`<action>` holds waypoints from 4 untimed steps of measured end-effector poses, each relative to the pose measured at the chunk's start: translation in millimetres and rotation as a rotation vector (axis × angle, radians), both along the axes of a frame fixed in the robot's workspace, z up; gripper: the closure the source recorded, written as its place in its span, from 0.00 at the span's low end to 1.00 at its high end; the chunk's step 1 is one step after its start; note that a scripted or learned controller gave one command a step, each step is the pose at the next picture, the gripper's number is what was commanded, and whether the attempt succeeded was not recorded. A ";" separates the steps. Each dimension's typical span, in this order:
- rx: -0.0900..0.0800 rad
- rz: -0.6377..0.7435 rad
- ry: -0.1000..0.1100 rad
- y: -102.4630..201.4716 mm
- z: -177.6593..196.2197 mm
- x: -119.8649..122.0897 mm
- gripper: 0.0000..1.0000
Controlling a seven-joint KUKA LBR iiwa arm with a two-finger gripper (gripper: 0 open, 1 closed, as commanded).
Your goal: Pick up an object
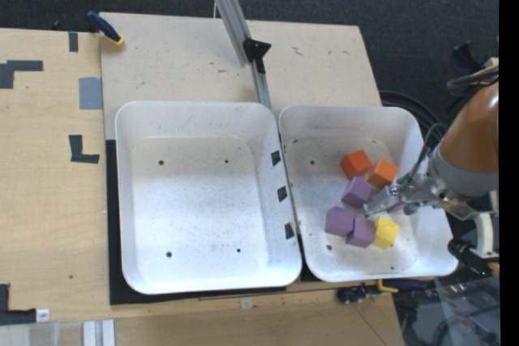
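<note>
Starting from the left of the table [49, 174], I see bare wood with a few dark tape marks, then the left bin [130, 174], which sits toward the table's front edge. A slanted metal rail [231, 4] runs down from the far edge and ends where the two bins meet.

The right bin [324, 121] holds everything I care about. The blocks are bunched toward its front right corner: an orange block [355, 164] and a second orange block [383, 172] farthest from me, a purple block [357, 192] just in front of them, two more purple blocks [340, 220] [361, 232] touching each other nearer the front wall, and a yellow block [387, 233] touching the rightmost of that pair.

The gripper [388, 200] reaches in over the bin's right wall and sits low among the cluster, between the upper purple block and the yellow one. I cannot tell whether it is spread or closed; the tip is too small and cluttered to read, and I see no block clearly caught in it.

My judgement is that I am at the grasp attempt itself: down in the pile, nothing lifted yet. The next move calls for closing on a single block, most likely the upper purple or the yellow, and then a straight lift. The blocks are packed so tightly that a neighbour could get nudged or wedged, so I would check after lifting that something actually came up.
</note>
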State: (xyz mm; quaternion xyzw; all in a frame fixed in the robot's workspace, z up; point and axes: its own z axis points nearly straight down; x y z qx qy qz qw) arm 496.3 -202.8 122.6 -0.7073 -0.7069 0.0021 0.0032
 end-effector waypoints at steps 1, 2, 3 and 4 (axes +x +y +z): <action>0.000 0.002 -0.005 1.0 12.9 1.7 1.00; -0.004 0.002 -0.012 1.4 75.9 0.8 1.00; -0.003 0.002 -0.011 3.6 120.5 8.2 1.00; -0.002 0.002 -0.009 4.0 140.6 8.9 1.00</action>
